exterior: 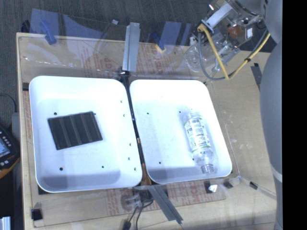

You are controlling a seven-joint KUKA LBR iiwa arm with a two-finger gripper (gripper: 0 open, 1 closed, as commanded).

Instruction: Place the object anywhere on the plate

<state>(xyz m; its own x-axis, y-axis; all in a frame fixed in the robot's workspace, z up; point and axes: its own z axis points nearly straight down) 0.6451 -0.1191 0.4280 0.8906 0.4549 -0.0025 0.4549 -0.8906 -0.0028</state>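
The left bin (38, 128) and the right bin (158, 128) lie side by side, both nearer the camera than the gripper (205, 56), which hangs off the grey arm (273, 104) past the right bin's far right corner. Whether the gripper is spread or closed cannot be told. The dark ribbed plate (75, 130) lies in the left bin, well apart from it. The clear bottle (198, 139) lies on its side in the right bin, below the gripper and untouched.

The setting is presenting as a robotics laboratory test cell. A wooden bench (242, 123) is carrying two shallow white bins (79, 87), clear shields (86, 30) are standing along its rear edge, a yellow cable (216, 51) is looping beneath the arm's wrist, and a handheld control pendant (5, 150) is lying at the left.
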